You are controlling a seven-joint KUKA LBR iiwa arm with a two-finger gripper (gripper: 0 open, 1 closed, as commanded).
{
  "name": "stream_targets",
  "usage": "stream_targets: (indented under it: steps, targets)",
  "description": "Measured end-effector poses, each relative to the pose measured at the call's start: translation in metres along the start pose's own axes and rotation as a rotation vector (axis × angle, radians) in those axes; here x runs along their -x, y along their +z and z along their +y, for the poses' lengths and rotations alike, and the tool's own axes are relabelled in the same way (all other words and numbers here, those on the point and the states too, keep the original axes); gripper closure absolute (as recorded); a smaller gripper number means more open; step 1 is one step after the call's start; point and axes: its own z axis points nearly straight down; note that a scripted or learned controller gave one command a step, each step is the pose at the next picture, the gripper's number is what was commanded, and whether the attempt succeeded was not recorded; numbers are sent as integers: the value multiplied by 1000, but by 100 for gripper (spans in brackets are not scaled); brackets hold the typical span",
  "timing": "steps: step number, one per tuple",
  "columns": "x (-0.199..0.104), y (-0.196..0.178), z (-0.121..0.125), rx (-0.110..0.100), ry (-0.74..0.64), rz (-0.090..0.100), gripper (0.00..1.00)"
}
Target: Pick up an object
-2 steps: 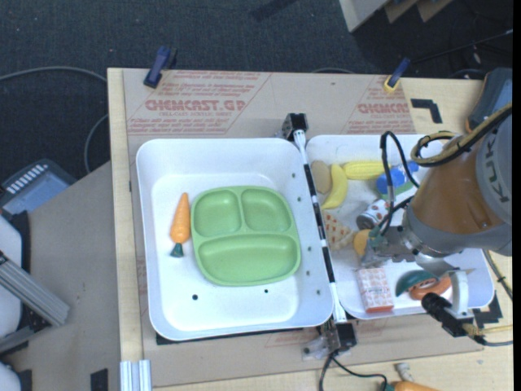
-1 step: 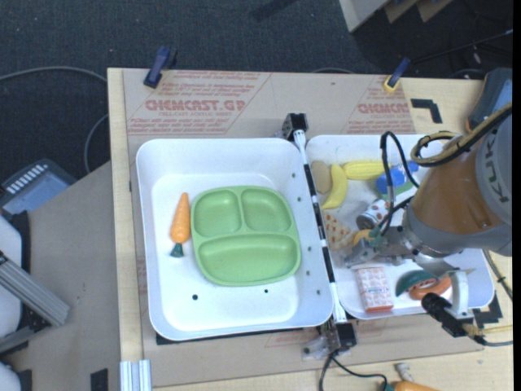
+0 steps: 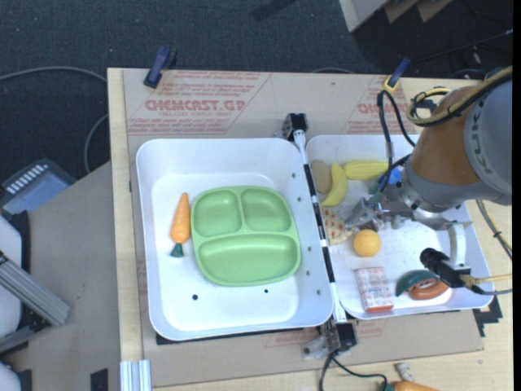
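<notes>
The arm (image 3: 456, 149) is reaching in from the right and hanging over the right bin (image 3: 480, 255), its orange band sitting above the wrist. The gripper (image 3: 365, 212) is pointing left and down into the bin's middle, just above an orange ball (image 3: 366, 242) and beside a waffle piece (image 3: 332, 221) lying against the bin's left wall. Whether the gripper is open or closed is not something the view is showing, and nothing is visibly sitting in it. A yellow banana (image 3: 365, 169) and a tan potato-like piece (image 3: 322, 175) are lying near the bin's far edge, with a yellow curved item (image 3: 336, 189) just below them. A pink-and-white packet (image 3: 373, 287) is resting at the near edge, and a round red, green and white toy (image 3: 422, 286) is lying to its right. In the left bin (image 3: 163, 300), a green divided plate (image 3: 244, 235) is sitting in the middle, with a carrot (image 3: 180, 219) lying just beside its left edge.
</notes>
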Motion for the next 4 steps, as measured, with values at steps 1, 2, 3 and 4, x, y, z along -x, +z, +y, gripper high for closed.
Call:
stream_targets:
  steps: [1,2,3,4]
  targets:
    - [6,16,-9,9,1,0,0]
    - [-5,17,-28,13,4,-5,0]
    - [-7,10,-29,8,2,-3,100]
    - [-73,-79,13,0,-1,1,100]
